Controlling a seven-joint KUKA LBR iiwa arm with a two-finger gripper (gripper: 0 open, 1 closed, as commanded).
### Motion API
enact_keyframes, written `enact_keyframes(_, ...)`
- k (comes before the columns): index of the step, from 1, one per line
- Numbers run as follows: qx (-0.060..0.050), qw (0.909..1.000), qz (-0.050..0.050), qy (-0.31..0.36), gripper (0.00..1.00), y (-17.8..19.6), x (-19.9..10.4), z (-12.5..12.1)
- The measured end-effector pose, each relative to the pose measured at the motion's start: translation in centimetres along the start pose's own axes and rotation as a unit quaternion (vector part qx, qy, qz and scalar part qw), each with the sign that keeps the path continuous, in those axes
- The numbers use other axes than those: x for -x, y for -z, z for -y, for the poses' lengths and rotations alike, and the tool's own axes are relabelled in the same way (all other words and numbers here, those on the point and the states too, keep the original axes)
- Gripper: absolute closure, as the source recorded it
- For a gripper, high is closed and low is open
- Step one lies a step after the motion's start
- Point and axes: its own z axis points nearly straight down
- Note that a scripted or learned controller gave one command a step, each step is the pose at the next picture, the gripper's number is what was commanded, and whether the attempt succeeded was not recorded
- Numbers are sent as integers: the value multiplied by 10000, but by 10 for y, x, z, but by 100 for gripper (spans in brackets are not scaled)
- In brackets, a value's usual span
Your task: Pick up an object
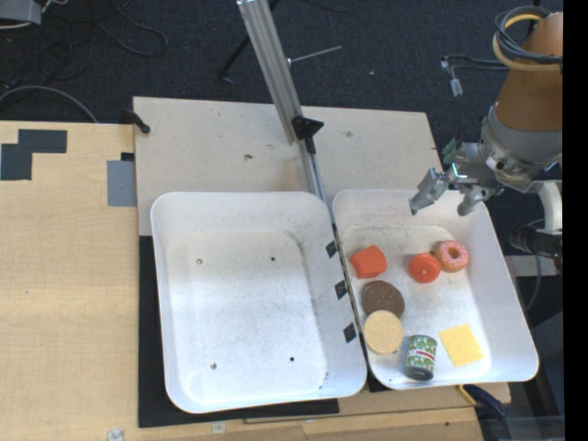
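Note:
The right bin (514, 338) holds several small things: an orange-red block (368, 262), a red tomato-like ball (424, 268), a pink doughnut (452, 256), a brown disc (382, 297), a tan disc (384, 331), a small green-labelled can (421, 356) lying on its side, and a yellow slab (461, 345). My gripper (450, 197) hangs above the bin's far edge, up and to the right of the doughnut. Its two grey fingers (425, 192) are spread apart with nothing between them.
The left bin (184, 338) sits beside the right one. A slanted aluminium post (276, 76) rises behind the bins. A beige board (230, 145) lies at the back and a wooden table (64, 292) to the left. Cables run over the dark floor.

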Motion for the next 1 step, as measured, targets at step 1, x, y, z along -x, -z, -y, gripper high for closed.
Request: enact_keyframes(1,24,10000,5,1,0,3,0,-1)
